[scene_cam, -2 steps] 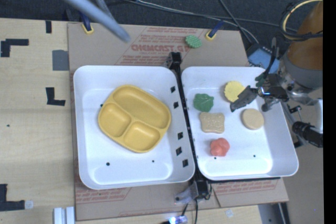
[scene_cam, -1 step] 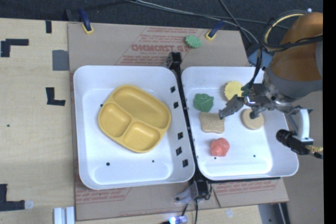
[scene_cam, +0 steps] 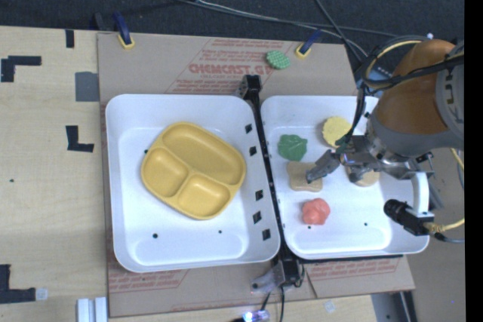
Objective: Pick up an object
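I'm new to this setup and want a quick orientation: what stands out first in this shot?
The big yellow divided tray draws the eye, lying at a slant in the left bin. In the right bin, the grey and orange arm reaches in with its end effector over a tan block, with a green piece, a yellow piece and a red piece scattered around.
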Robot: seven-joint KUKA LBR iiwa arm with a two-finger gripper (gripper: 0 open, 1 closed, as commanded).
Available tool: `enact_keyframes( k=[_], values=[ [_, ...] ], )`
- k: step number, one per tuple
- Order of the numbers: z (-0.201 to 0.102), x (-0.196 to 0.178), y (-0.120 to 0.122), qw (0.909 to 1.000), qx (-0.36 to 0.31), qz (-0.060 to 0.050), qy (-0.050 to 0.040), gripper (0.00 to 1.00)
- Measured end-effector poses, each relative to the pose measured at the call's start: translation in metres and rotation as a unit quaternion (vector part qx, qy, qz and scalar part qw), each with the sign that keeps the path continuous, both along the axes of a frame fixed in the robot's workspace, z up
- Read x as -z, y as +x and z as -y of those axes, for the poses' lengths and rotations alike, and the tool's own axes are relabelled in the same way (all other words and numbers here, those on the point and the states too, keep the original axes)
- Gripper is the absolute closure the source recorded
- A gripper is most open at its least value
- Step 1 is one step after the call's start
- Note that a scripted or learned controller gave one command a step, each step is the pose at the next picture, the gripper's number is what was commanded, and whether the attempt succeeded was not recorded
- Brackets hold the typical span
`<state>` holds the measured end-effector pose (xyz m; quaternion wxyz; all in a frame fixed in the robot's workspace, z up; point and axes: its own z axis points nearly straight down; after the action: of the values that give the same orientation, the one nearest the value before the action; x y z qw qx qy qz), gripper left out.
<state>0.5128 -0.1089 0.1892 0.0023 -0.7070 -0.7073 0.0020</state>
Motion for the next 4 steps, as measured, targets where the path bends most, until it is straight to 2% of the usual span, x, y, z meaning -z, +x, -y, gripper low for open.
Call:
enact_keyframes(
  k=[1,2,4],
  values=[
    [-0.01,0.05,0.002,1.0,-0.001,0.0,0.0002,0.0],
    [-0.01,0.037,0.003,1.0,-0.001,0.002,0.0002,1.0],
    [-0.002,-0.042,0.004,1.0,0.0,0.004,-0.0006,1.0]
  ],
)
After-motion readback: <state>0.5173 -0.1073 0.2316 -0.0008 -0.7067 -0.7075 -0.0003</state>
